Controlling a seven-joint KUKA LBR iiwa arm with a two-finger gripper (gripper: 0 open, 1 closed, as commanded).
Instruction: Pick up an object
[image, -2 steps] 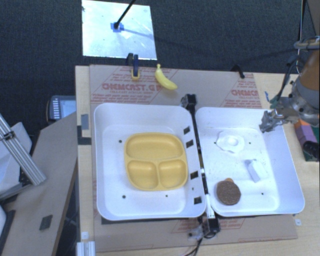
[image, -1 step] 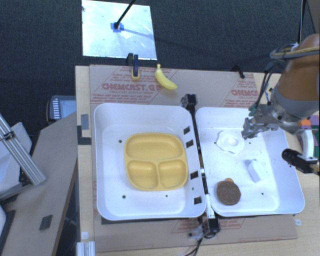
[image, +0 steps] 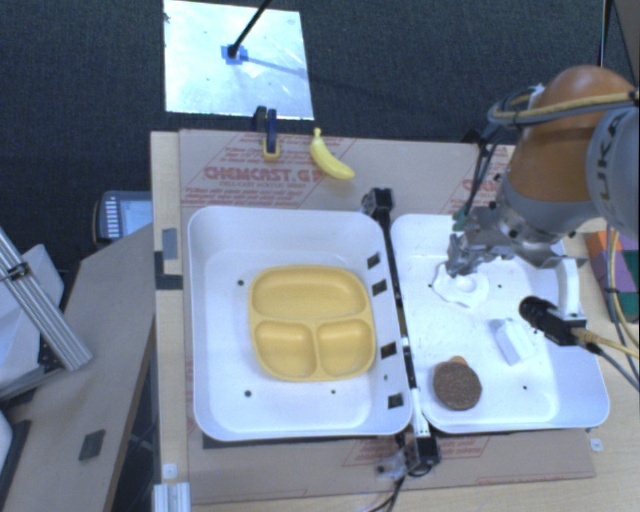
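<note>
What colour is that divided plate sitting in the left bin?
Pale yellow. The divided plate shows plainly in the camera view, lying in the left bin.

yellow tray (image: 305, 335), brown disc (image: 457, 386), white bins (image: 215, 300)

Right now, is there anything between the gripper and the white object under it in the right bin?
Nothing visible stands between them. The gripper sits directly over the white object in the right bin. The brown round object and the small grey block lie apart, nearer the front.
</note>
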